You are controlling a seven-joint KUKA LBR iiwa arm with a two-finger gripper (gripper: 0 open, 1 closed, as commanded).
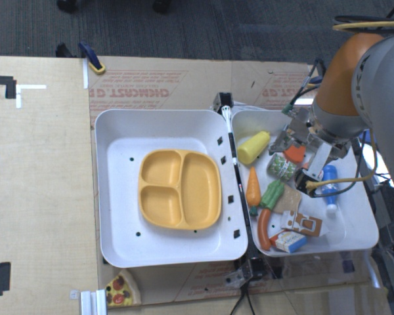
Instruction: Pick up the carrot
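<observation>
The carrot (252,188) is a small orange cone lying against the left wall of the right bin (361,231), pointing along that wall. A green piece (273,193) lies just to its right. My gripper (294,151) hangs over the upper middle of the right bin, up and to the right of the carrot and apart from it. A small red-orange item (294,154) sits right under the gripper. The grey arm with its orange band (341,71) comes in from the upper right.
The right bin also holds a yellow item (253,147), a speckled green piece (282,168), a blue bottle (329,177), a red sausage-like piece (263,229) and small boxes (295,235). A yellow divided plate (180,189) lies in the left bin (118,176).
</observation>
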